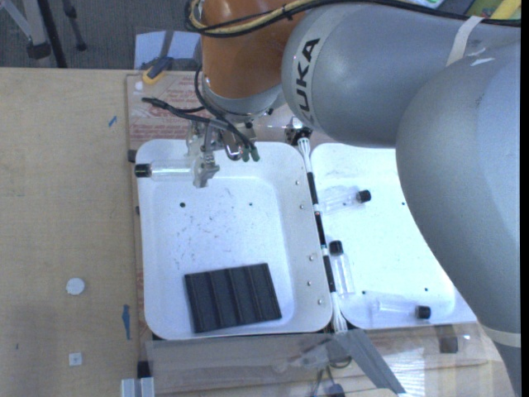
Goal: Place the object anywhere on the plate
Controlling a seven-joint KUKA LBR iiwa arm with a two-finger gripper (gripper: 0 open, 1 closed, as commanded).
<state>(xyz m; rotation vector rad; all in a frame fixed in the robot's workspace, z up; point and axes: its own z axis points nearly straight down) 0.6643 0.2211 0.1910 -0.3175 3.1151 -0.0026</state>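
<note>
I see the hand low over the far end of the left bin; I cannot tell its state. The dark ridged plate lies at the near end.

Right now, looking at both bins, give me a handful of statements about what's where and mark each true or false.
1. A dark ribbed plate lies in the left bin, toward its near edge. True.
2. The gripper hangs above the right bin. False: it is over the far end of the left bin.
3. Clear tubes with black caps lie in the right bin, one near its far end and one near its near end. True.
4. A clear tube rests on the ribbed plate. False: nothing lies on the plate.
5. The ribbed plate sits slightly askew to the bin's edges. True.
</note>
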